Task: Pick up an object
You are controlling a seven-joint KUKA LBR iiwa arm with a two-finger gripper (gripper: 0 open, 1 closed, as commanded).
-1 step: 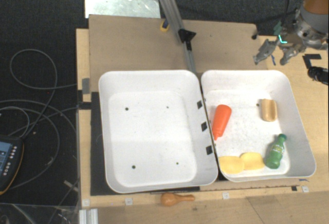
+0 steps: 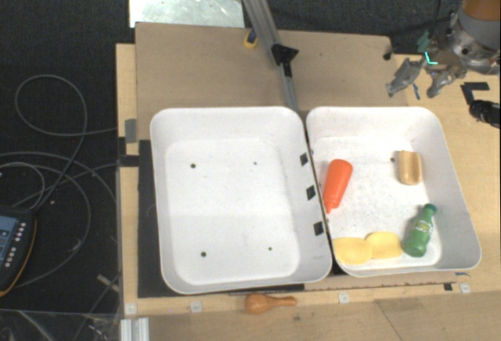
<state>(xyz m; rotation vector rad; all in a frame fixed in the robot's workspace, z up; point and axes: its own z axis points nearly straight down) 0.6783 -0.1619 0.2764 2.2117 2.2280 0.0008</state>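
Plainly, the pick has not begun: the end effector (image 2: pixel 420 81) hangs at the upper right of the frame, above the bare worktop (image 2: pixel 337 69) just beyond the far rim of the right bin (image 2: pixel 368 119). Its two fingers (image 2: pixel 401 80) stand apart with nothing between them, so this looks like the approach stage, before any descent.

Every candidate for the pick lies in the right bin. An orange carrot-shaped toy (image 2: pixel 337 183) rests near the bin's left wall, pointing toward the lower edge of the frame. A tan bread-like piece (image 2: pixel 408 167) sits toward the upper right of the bin, well apart from the carrot. Along the bin's lower edge, a green bottle (image 2: pixel 419 231) lies beside two yellow pieces (image 2: pixel 368 247) that touch each other.

By my judgement, the next move calls for carrying the end effector down the frame over the bin, choosing one thing, and lowering with the fingers set across it. The tan piece is nearest and stands clear of its neighbours; the bottle and yellow pieces crowd together near the wall, which could hinder a clean close.

The count: two bins, with the left bin (image 2: pixel 227 124) at centre frame; one carrot toy, one tan piece, one green bottle, two yellow pieces. One brownish pear-shaped thing (image 2: pixel 270 302) lies outside on the worktop, at the lower centre.
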